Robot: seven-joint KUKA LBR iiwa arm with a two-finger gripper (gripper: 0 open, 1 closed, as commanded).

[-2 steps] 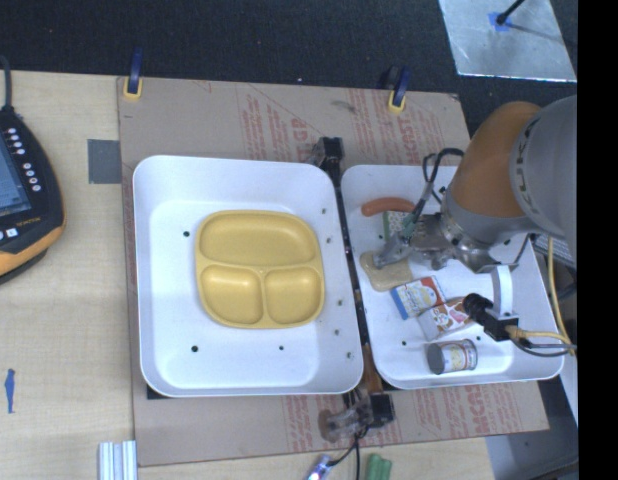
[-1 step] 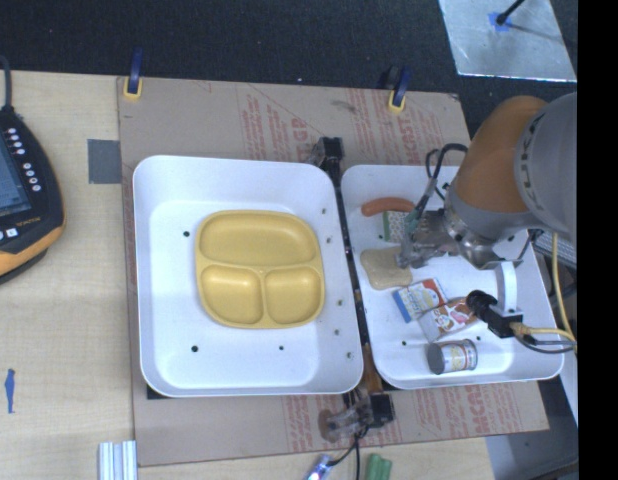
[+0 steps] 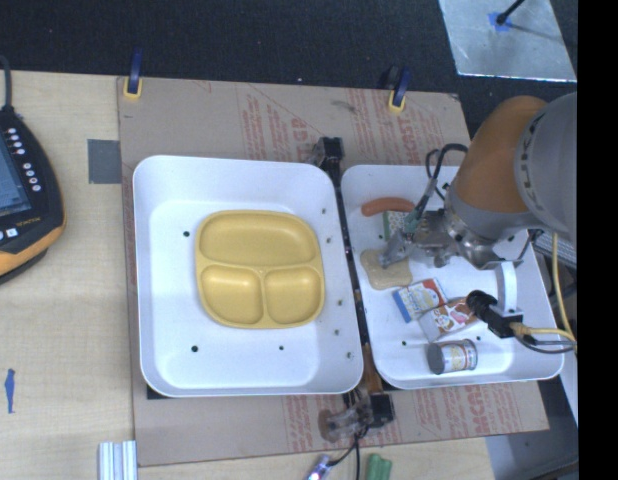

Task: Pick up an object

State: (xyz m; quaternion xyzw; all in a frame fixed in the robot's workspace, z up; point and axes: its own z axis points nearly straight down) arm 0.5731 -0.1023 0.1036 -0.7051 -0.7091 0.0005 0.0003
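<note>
Claw (image 3: 397,252) down in the right bin (image 3: 529,368), tips at a flat tan piece (image 3: 384,268); open or closed, cannot tell, with wrist bulk and cables blocking much of the view. Behind it, a reddish sausage shape (image 3: 387,205), partly masked. Nearby: a flat printed packet (image 3: 431,306), glossy, and a small cylindrical can (image 3: 453,357) lying on its side. Left bin (image 3: 159,348) holding a smooth yellow divided plate (image 3: 260,268), three compartments. Orange-edged pendant (image 3: 19,203) cut off at left.
</note>
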